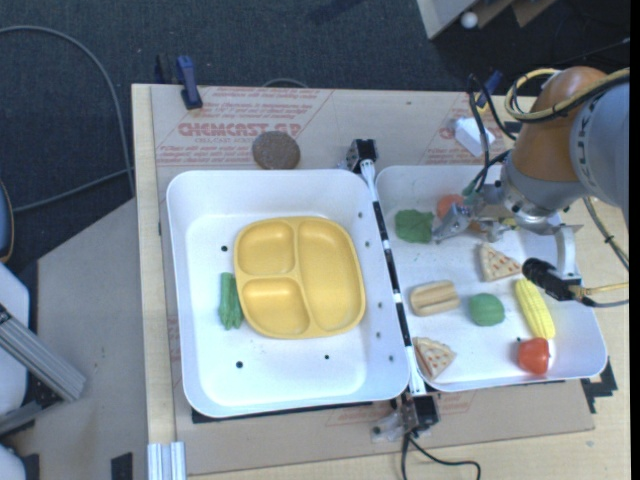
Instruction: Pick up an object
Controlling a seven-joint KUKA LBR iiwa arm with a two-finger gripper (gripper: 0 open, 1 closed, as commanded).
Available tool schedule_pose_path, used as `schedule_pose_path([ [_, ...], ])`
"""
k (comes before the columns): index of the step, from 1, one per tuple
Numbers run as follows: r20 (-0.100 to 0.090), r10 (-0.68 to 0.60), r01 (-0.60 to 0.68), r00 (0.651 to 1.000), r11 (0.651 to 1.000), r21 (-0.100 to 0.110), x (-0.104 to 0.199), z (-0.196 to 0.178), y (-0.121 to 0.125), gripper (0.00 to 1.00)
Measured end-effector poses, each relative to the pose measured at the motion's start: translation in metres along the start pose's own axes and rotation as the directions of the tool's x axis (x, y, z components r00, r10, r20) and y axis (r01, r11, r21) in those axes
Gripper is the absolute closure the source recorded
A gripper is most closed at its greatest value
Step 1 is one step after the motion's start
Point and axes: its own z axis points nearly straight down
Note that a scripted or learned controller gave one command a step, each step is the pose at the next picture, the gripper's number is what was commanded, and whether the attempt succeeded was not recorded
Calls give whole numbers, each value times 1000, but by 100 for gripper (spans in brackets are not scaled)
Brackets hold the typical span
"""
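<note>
My gripper [455,222] is low over the far part of the right bin [590,340], reaching in from the right. It sits just right of a green leafy piece [411,225] and just below a small orange-red piece [447,205]. Nothing shows as lifted. Also lying in this bin are a toast wedge [497,263], a bread roll [433,297], a green lime [487,310], a yellow corn cob [535,308], a red tomato [534,355] and a second wedge [433,356].
The left bin [200,368] holds a yellow divided plate [298,274] and a green pea pod [230,301]. A brown disc [275,151] lies on the cardboard behind the bins. Cables and a black connector [548,278] hang near the arm's wrist.
</note>
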Motion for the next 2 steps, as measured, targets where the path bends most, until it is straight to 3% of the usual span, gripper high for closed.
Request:
schedule_pose_path([
  [1,-3,1,-1,1000,1000,13,-11,2,46,0],
  [2,1,-1,1,1000,1000,10,-12,-9,47,100],
])
